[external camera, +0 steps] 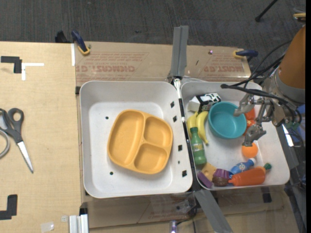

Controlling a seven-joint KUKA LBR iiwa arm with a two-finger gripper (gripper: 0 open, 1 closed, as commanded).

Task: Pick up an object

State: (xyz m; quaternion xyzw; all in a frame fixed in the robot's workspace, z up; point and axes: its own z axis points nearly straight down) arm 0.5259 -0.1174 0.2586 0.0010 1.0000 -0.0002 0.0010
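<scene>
The right bin (272, 181) holds a teal bowl (226, 121), a yellow banana (200, 125), a green bottle (197, 147), an orange ball (249, 151), an orange carrot (248, 177), a small blue item (241, 167), a purple item (219, 176) and a black-and-white item (209, 99). My gripper (248, 121) hangs low over this bin's right side, open. One finger (241, 108) is at the bowl's right rim and the other (252, 133) is just above the orange ball. A small orange piece (250, 114) shows between them; I cannot tell whether it is touched.
The left bin (92, 130) holds a yellow divided plate (140, 141). Scissors (17, 136) lie on the wooden bench at the far left. Blue clamps (80, 41) sit at the cardboard's back edge. Black cables (252, 79) trail from the arm over the right bin's back corner.
</scene>
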